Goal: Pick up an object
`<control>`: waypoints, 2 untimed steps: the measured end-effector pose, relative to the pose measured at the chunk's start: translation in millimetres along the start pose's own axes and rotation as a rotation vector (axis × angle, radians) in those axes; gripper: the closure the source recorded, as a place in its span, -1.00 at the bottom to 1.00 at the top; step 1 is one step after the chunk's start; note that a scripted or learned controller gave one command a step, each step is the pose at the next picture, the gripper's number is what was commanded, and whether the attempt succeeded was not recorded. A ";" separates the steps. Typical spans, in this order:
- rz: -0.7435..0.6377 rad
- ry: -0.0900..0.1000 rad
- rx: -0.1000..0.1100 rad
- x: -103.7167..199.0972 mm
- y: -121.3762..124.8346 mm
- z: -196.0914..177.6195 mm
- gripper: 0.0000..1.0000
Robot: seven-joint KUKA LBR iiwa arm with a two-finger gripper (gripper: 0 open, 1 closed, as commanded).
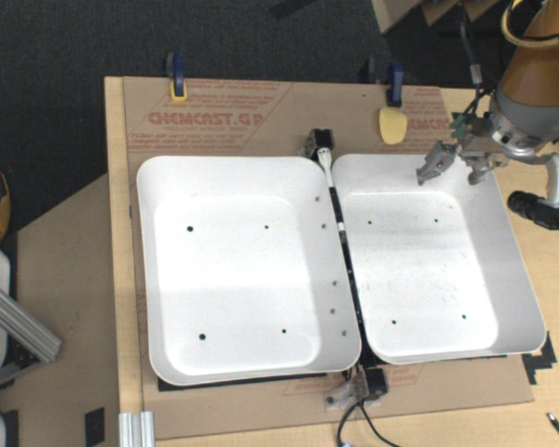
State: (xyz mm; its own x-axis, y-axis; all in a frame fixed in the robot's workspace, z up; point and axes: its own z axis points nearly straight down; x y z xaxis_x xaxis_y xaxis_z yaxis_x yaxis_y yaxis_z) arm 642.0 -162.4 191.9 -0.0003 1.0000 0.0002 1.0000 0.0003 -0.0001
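Robot arm (531, 73), upper right of frame: orange band, grey wrist, metallic two-finger gripper (455, 164), black cable.

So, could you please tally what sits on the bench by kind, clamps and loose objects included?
White bins: 2
Blue clamps: 2
Yellow loose object: 1, lying on the board behind the right bin
Total: 5

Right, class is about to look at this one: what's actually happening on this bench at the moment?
A grey and orange robot arm reaches in from the right, its gripper open above the far edge of the right bin. Nothing sits between its fingers. A small yellow object lies on the board behind the bins, beside the left bin.
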 end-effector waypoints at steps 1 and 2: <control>0.001 -0.008 -0.021 -13.3 -47.5 -247.2 -1.00; -0.001 -0.004 -0.006 -11.7 -46.6 -246.6 1.00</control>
State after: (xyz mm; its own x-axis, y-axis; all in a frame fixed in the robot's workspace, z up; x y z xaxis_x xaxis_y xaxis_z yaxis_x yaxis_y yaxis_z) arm 595.4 -174.1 438.5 -0.0016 1.0000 -0.0042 1.0000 0.0016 0.0063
